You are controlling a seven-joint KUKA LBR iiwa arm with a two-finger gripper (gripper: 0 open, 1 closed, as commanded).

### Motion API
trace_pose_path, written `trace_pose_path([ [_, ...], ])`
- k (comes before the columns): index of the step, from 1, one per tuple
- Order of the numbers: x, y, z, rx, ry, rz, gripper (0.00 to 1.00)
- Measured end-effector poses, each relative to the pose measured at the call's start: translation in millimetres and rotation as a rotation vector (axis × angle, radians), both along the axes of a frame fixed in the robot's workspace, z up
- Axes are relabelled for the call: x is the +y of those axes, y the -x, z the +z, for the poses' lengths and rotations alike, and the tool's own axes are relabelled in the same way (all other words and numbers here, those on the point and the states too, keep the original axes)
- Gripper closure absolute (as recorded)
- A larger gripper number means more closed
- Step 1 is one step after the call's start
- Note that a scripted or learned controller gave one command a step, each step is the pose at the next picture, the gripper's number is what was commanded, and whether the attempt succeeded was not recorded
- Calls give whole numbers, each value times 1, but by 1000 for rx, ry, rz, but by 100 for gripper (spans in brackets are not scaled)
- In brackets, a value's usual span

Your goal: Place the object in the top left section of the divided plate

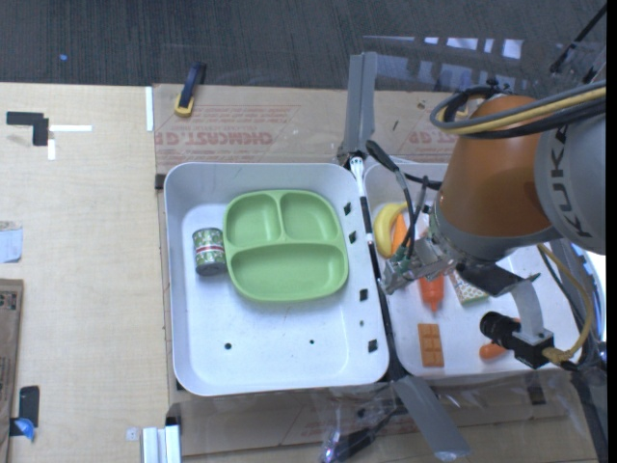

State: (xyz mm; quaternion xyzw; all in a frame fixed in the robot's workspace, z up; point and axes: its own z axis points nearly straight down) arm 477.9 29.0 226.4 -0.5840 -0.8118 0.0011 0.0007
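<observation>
A green divided plate (285, 247) lies in the left white bin (270, 355), with two small sections at the top and one long section below. My gripper (407, 269) hangs low over the right bin (554, 287), near its left wall. It sits between a yellow banana (388, 228) above it and an orange carrot (432, 291) just to its lower right. The orange band and wrist hide much of that bin.
A small tin can (208, 252) lies in the left bin, touching the plate's left rim. An orange waffle-like block (430, 344) and a small orange piece (493, 351) rest in the right bin. A black camera mount (511, 336) juts from the wrist.
</observation>
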Motion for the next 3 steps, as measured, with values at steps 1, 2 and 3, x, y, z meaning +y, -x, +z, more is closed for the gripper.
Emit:
trace_pose_path([
  [1,36,-61,29,-2,0,210,100],
  [2,41,-2,-36,0,-1,391,100],
  [3,82,-59,32,-2,0,477,100],
])
